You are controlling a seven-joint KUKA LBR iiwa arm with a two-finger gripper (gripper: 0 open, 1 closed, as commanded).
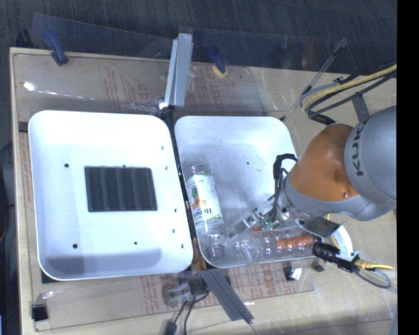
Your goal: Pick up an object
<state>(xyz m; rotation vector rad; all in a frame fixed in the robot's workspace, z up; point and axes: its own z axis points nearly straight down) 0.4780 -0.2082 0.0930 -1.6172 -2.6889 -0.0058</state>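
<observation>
1. The grey arm with the orange band [335, 169] reached in from the right side and bent down over the right shallow white bin [230, 138].
2. The two-finger gripper [255, 222] was low in the front right part of this bin, near its front wall.
3. I could not tell the state of the claw, because this part of the view was cluttered and blurred.
4. A clear plastic bottle with a white and green label [203, 204] lay on its side in the right bin, close to the left wall, with its cap end pointing toward the front wall.
5. A second transparent object with a copper-coloured part [276, 245] lay along the front wall of the same bin, just beside the gripper; its exact shape was not clear.
6. The left shallow white bin [56, 187] stood just beside the right one and held a dark ribbed rectangular block [121, 188] near its middle.
7. Both bins stood on a light wooden bench [28, 75].
</observation>
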